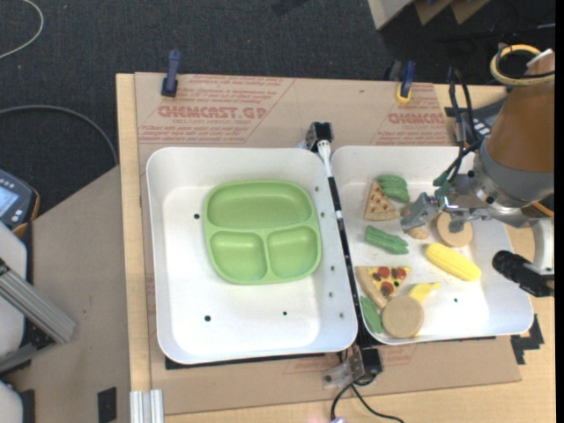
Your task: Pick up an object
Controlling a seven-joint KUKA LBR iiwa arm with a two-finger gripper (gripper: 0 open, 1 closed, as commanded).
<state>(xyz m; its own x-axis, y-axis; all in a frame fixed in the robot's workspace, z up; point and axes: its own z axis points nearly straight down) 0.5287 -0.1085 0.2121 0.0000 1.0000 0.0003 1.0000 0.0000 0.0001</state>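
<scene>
A bench topped with brown cardboard (264, 104) printed in red lettering carries two shallow white bins side by side: the left bin (172, 263) and the right bin (502, 311). Two clamps (171, 70) grip its far edge.

— In the right white bin (520, 322)?
— Toy food: yellow plastic corn cob (453, 261) lying slantwise mid-bin, two pizza wedges (381, 203), green bean pods (386, 240), tan round cookie (403, 317) near front wall.
</scene>
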